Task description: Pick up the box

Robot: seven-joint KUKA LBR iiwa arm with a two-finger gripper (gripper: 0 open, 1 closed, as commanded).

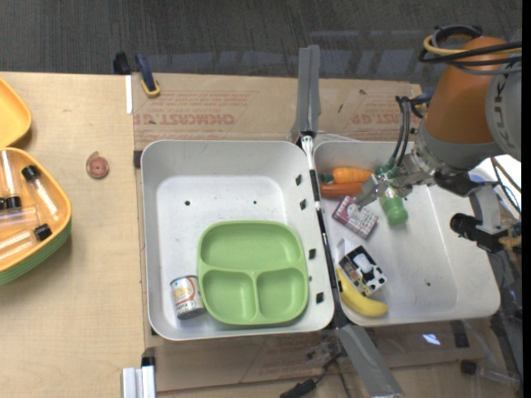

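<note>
A small pink and white box lies flat in the right bin, near its left wall. A second, black and white box lies lower down, resting against a banana. My gripper hangs over the upper part of the right bin, just above and to the right of the pink box. It sits right beside a green object. Nothing is visibly held in it.
Two carrots lie at the right bin's top left corner. The left bin holds a green divided plate and a small can. A yellow tray with vials sits at far left.
</note>
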